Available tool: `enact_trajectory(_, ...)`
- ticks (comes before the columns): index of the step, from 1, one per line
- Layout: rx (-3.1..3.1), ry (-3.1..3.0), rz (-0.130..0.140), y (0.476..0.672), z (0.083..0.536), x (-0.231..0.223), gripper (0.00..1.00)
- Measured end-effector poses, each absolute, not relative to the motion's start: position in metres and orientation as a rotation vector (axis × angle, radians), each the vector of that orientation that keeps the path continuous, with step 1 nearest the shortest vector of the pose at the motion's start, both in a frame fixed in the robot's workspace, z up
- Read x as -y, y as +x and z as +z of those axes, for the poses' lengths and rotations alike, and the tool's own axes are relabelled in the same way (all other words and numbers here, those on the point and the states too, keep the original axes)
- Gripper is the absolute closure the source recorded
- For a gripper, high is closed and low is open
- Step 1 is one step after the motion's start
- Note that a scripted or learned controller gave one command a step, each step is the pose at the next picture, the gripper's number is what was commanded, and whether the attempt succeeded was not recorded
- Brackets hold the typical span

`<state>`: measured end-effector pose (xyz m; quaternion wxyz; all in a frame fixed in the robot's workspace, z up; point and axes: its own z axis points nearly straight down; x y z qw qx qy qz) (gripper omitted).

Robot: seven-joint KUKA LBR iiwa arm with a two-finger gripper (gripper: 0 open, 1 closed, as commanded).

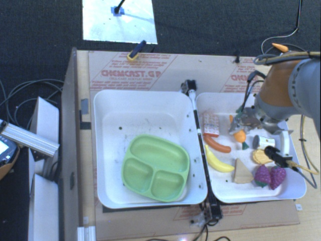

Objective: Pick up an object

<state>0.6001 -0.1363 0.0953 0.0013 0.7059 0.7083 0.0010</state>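
— Dark carpet is surrounding the bench point(150, 69); what is sitting in the left bin point(108, 109)?
— A green tray point(156, 167), with bare floor lying behind it.
— And the right bin point(296, 185)?
— Toy food is crowding it: banana point(218, 163), sausage point(217, 144), grapes point(268, 176). The gripper point(239, 128) is hanging over a small orange point(240, 136); its opening is staying hidden.

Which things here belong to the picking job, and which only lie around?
For the job: the hand, orange ball, hot dog, banana, purple grapes, right bin.

Lying about: green tray, left bin, yellow clip.
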Motion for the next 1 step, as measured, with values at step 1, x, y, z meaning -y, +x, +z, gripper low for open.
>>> enact_trajectory(1,-2.224,2.216,0.005,0.5591,0.1853,0.0671,1.0)
